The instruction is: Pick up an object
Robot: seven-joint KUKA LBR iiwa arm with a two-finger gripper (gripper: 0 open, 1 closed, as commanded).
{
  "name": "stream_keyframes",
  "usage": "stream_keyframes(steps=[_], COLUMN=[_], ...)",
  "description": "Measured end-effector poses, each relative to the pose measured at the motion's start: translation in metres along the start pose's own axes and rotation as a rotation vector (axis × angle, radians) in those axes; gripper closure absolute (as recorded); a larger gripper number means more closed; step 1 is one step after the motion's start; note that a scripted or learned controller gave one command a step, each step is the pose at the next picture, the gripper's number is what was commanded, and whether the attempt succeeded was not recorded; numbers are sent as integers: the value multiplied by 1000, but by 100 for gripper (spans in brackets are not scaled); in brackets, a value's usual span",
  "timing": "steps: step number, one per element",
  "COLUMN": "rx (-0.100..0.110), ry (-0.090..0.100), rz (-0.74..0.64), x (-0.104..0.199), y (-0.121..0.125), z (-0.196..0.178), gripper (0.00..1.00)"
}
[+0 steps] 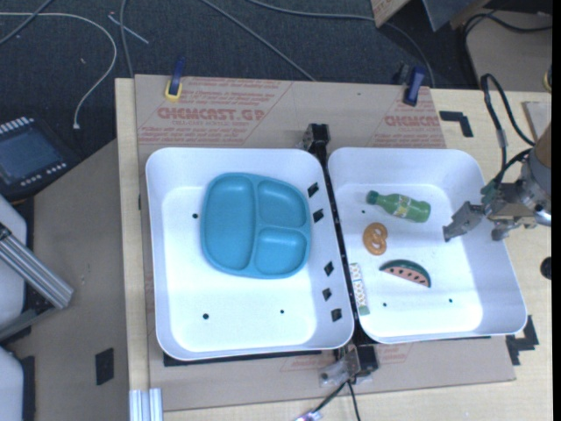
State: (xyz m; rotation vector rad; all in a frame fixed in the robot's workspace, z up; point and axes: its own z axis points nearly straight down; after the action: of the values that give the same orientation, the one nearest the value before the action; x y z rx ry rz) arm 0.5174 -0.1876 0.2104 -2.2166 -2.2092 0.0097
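The right bin (473, 301) holds three small objects. A green bottle (399, 205) lies on its side near the back, an orange pretzel-like ring (375, 238) lies in front of it, and a watermelon slice (406, 274) lies nearer the front. My gripper (479, 230) hovers over the right side of this bin, well to the right of all three. It stands open with nothing between its fingers. The arm comes in from the right edge.
A blue divided plate (257, 224) lies in the left bin (175, 314). A small white strip (358, 288) rests by the right bin's left wall. Clamps hold the cardboard base at the back. Cables run across the floor behind the bench.
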Motion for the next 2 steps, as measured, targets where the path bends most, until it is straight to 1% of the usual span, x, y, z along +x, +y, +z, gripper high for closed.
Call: stream_keyframes(steps=[1, 2], rx=[-12, -7], ry=[-3, -1], rz=[-4, -3], x=[0, 7], y=[3, -2], z=[-6, 40], gripper=[0, 0])
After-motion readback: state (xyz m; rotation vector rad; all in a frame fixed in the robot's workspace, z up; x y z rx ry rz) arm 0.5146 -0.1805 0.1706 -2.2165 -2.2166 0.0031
